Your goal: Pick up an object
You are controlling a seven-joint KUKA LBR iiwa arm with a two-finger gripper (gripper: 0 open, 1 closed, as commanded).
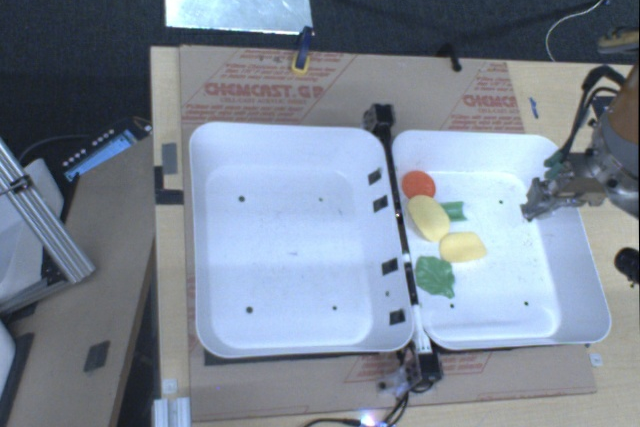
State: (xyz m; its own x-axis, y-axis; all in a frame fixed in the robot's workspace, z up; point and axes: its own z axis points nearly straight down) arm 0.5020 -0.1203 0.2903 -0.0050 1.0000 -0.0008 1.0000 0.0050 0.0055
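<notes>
The gripper (532, 205) hangs over the right side of the right bin (575, 300), well apart from the objects; whether it is open or closed, I cannot tell. The objects cluster at that bin's left side: an orange ball (419, 184), two yellow pieces (429, 217) (462, 246), a green bit (454, 210) and a green leaf (435, 276). The left bin (290, 245) lies alongside on the counter (90, 315).

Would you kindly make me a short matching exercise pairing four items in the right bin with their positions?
Things:
1. orange ball
2. green leafy piece
3. tool
4. yellow piece

Places:
a. over the right bin's right side
b. topmost of the cluster
c. lowest of the cluster
d. just above the leafy piece, to its right

Pairs: 1-b, 2-c, 3-a, 4-d
</notes>
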